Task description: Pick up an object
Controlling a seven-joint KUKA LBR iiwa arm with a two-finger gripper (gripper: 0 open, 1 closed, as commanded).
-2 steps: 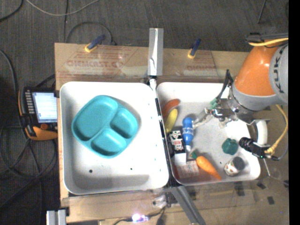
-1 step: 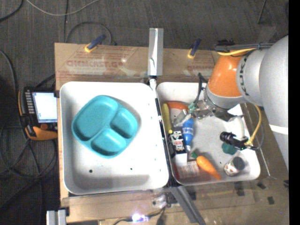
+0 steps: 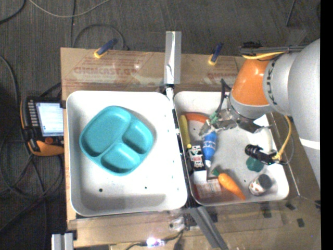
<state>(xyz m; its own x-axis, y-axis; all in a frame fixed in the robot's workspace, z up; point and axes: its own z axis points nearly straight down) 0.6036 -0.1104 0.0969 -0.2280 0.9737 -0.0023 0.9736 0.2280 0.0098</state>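
Left bin (image 3: 78, 191) – teal divided plate (image 3: 117, 139) alone, frame centre-left. Right bin (image 3: 283, 191) – clutter: blue bottle (image 3: 209, 148), carrot (image 3: 230, 186) lower down. Gripper (image 3: 215, 123) poised above bottle, likely lining up grasp; grip state – cannot tell.

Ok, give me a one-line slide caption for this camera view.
Gripper poised over a blue bottle in the cluttered right bin; teal tray in the left bin.
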